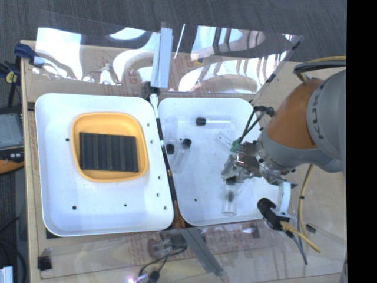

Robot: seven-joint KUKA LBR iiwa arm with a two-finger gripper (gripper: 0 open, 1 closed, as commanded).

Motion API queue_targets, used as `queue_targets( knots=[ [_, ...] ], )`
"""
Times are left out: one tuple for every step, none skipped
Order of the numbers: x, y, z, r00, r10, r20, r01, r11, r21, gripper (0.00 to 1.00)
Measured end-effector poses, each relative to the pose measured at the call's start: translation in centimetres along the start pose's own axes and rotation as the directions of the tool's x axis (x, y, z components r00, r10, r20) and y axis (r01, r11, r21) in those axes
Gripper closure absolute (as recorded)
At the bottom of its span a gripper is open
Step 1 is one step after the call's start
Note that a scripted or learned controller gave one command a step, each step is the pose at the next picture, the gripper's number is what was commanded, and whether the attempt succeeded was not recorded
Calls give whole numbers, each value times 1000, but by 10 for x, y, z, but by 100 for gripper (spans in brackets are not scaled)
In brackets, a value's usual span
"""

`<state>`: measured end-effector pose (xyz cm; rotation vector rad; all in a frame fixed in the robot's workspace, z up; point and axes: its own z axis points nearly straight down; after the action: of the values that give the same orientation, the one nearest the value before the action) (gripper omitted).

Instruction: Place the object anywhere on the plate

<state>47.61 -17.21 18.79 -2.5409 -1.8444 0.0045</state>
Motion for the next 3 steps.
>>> queue_targets(
  knots=[
    [54, -18, -14, 989, -148, -3, 148, 989, 4, 100],
    [86, 21, -10, 934, -356, 0, 356, 934, -1, 100],
    [136, 77, -3, 911, -413, -1, 413, 911, 1, 100]
  ],
)
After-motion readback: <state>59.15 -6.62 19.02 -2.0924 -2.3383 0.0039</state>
